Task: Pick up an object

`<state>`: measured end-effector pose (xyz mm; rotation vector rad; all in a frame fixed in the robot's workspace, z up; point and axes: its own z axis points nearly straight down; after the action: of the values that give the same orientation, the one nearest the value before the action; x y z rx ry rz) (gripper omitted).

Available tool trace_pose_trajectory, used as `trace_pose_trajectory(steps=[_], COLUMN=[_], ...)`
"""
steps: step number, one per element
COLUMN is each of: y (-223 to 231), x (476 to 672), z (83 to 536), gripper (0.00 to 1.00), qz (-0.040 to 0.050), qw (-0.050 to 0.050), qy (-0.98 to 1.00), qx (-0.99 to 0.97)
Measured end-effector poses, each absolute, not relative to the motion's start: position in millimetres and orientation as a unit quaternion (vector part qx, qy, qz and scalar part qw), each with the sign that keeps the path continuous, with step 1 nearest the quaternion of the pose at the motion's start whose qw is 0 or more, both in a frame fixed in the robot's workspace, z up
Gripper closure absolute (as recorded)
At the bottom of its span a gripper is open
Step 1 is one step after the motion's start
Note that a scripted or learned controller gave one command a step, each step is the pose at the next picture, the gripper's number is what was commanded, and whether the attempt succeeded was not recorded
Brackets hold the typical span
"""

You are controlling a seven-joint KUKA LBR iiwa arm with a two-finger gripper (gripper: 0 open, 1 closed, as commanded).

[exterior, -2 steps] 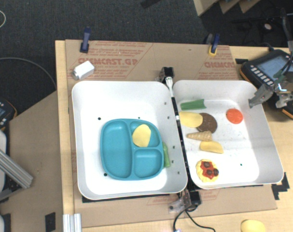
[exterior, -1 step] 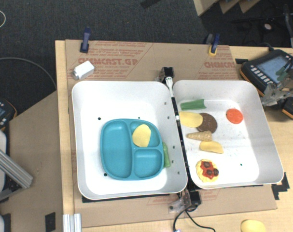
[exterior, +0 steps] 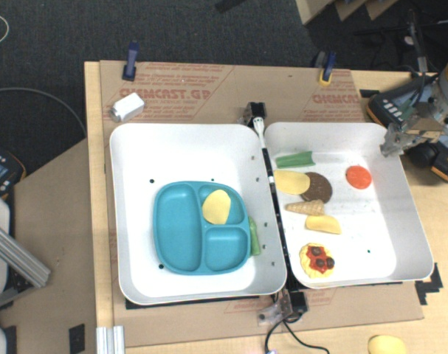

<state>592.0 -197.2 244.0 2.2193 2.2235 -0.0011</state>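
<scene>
Looking down at a slant on a table topped with brown cardboard, two shallow white bins sit side by side. The pincer hangs at the far right edge of the right bin, at the end of a grey arm reaching in from the right. Whether its tips are spread or pressed together cannot be told; nothing is seen gripped between them.

The toy food lies in the right bin, all to the left of the pincer and nearer the viewer. Closest to it is a small orange-red round piece, lying apart from it. Further left a green pod-shaped piece lies near the bin's back wall. Just below that, a pale yellow piece touches a dark brown round piece. Beneath these lie a tan cone and a yellow wedge. Nearest the front edge is a small pizza-like disc with red and dark spots.

Well to the pincer's left, the left bin holds a teal divided tray. A yellow oval piece rests in the tray's upper right compartment. A thin green piece lies against the tray's right side.
</scene>
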Motion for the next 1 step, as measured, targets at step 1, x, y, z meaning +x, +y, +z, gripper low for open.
trace_pose_trajectory(steps=[1], y=[-219.2], x=[666.0], z=[143.0], gripper=[1.00], qz=[-0.0002], qw=[0.001], qy=[0.708], qx=[0.706])
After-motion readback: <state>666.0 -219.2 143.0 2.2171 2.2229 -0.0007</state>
